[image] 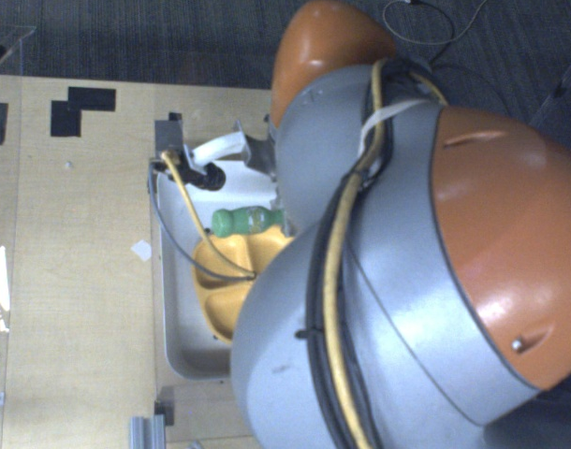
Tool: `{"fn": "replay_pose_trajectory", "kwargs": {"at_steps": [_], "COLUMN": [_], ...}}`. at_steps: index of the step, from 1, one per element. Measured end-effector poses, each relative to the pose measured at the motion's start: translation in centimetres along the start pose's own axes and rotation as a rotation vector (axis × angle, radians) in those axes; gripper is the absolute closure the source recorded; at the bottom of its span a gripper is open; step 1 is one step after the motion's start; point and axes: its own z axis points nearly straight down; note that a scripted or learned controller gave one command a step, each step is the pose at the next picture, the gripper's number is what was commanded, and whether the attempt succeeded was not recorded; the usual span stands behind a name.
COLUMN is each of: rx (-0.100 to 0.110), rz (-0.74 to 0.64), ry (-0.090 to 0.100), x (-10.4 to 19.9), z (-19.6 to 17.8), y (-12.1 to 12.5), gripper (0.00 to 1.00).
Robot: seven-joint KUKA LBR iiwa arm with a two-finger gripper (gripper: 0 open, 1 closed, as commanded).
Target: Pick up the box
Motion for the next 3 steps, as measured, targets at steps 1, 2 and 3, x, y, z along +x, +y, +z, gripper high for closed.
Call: {"fn": "replay_pose_trajectory", "kwargs": {"at_steps": [1, 2, 3], "rx": [0.003, 0.001, -0.002], "rz": [0.003, 0.011, 0.014], "ry": [0.002, 0.001, -0.003], "x": [0.1, 2.0, -3.5], "z": [-1.1, 12.1, 3.7], "y": [0.1, -3.6, -4.6], "gripper": [1.0, 1.0, 1.0]}}
